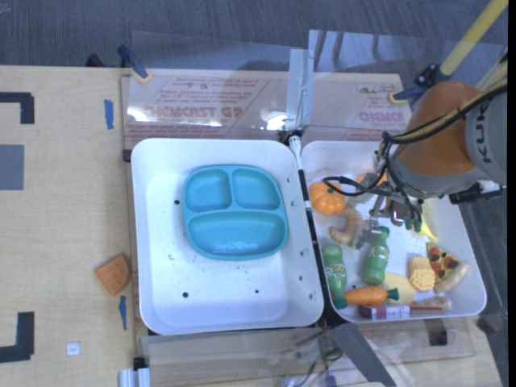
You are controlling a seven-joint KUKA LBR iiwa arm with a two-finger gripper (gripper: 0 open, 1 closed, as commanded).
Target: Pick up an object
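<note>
Green bottle-shaped toy (375,262), glossy, upright-ish, directly under fingers (372,234). Arm (439,139) reaches from right, wrist bent down over right bin (472,293). Finger spread: cannot tell.

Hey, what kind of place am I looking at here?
Likely a robot test bench in a lab: a robot arm reaches over two white bins, one holding a blue divided plate, the other toy food such as a carrot.
</note>
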